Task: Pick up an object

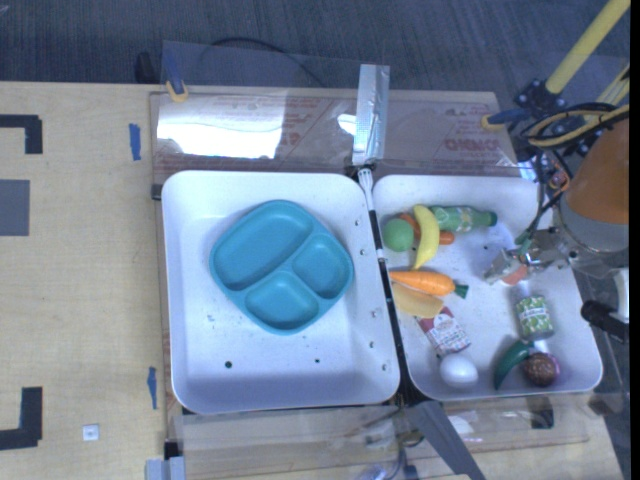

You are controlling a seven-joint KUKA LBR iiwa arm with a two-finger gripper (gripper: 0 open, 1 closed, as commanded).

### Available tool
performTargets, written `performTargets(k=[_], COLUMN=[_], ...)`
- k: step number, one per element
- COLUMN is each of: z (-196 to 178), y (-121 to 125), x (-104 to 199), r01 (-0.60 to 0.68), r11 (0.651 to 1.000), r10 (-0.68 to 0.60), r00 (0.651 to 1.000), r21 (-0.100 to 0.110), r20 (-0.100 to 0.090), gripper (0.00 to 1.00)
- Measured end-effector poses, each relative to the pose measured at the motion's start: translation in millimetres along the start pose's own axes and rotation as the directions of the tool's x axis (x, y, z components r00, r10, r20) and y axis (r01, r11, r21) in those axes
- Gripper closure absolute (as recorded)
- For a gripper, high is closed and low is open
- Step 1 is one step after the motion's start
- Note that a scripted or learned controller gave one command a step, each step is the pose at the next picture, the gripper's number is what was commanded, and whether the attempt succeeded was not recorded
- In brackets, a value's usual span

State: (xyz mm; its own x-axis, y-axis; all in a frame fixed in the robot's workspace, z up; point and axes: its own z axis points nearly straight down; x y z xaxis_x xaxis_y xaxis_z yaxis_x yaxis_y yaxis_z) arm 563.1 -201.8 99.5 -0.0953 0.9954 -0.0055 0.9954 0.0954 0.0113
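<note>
The right bin (pixel 585 298) holds several toy foods: a green bottle (pixel 463 216), a banana (pixel 427 234), a green round fruit (pixel 398 233), a carrot (pixel 425 282), a red-and-white packet (pixel 450 333), a white egg (pixel 459 370), a green pepper (pixel 509 362), a brown round piece (pixel 541 369) and a small green jar (pixel 534 317). My gripper (pixel 512 265) hangs low over the bin's upper right part. It is above the jar and to the right of the carrot, with nothing visibly in it.
The left bin (pixel 190 298) holds a blue divided plate (pixel 282 265). The grey arm with its orange band (pixel 605 183) comes in over the right bin's right wall. Cables and a yellow pole (pixel 592 36) sit at the upper right.
</note>
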Motion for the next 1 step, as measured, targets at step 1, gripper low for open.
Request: performTargets(k=[1], z=[-115.7], y=[27.9], x=[35.8], r01=[-0.208], r11=[0.978], r10=[0.208], r00=[0.978], r21=[0.004], r20=[-0.002], gripper=[1.00])
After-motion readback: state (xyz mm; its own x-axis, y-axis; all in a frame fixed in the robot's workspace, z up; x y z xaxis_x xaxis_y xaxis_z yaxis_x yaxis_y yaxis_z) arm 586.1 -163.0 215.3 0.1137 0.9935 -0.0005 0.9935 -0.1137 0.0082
